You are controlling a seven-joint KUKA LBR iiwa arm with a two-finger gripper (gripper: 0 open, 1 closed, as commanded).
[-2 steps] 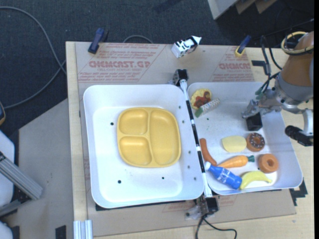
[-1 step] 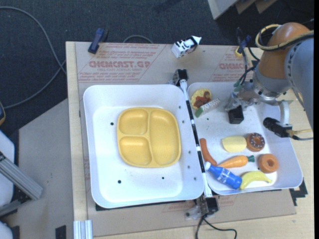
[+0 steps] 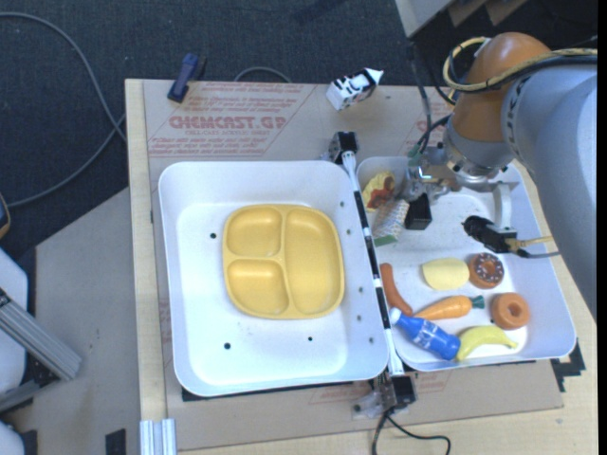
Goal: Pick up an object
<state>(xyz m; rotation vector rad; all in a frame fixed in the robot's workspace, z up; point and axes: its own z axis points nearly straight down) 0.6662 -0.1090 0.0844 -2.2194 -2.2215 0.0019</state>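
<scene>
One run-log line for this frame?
claw: low in right bin, upper left | carrot, banana: lying free | yellow plate: left bin

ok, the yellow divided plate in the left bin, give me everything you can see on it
The yellow plate looks like moulded plastic, a rounded square with a raised rim and three compartments: two across the far side and one nearer the camera on the left, the far right one running down its right side. It lies flat and upright near the middle of the left bin, resting on the bin floor. Nothing sits in its compartments and nothing else touches it.
</scene>
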